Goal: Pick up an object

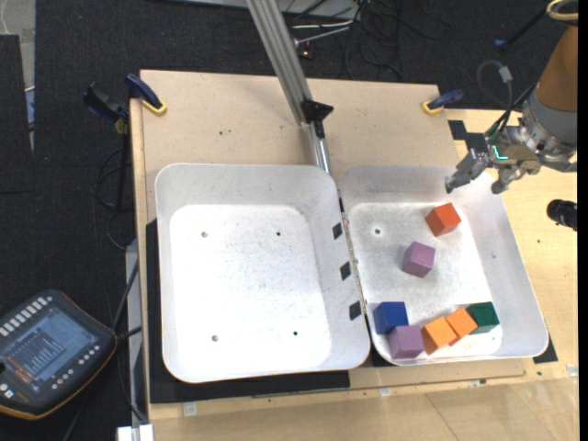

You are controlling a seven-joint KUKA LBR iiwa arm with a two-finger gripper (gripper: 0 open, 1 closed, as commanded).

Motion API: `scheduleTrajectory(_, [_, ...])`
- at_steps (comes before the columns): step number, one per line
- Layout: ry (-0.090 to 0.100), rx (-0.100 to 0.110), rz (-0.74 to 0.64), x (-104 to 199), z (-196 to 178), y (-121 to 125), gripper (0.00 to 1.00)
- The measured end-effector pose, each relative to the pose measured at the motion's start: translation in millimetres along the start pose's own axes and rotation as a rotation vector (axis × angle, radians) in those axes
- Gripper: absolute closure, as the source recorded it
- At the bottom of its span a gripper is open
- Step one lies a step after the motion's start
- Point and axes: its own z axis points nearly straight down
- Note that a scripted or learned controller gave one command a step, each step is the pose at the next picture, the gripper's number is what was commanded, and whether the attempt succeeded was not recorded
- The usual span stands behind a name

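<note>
The right bin [514,283] holds several small blocks. An orange block [443,219] lies near its far side, with a purple block [418,258] just in front of it. Along the near edge sit a blue block [390,316], a second purple block [407,340], two orange blocks [448,329] and a green block [482,317]. My gripper [479,181] hangs above the bin's far right corner, up and to the right of the orange block. Its fingers are spread apart with nothing between them.
The left bin [175,246] lies beside the right one on the wooden bench. A slanted metal pole [280,49] crosses the far side and ends between the bins. Clamps sit at the bench's far corners. A teach pendant [46,347] rests at lower left.
</note>
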Motion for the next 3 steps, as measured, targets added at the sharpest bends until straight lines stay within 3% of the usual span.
scheduleTrajectory(3, [0.001, 0.003, 0.003, 2, 140, -6, 0.0])
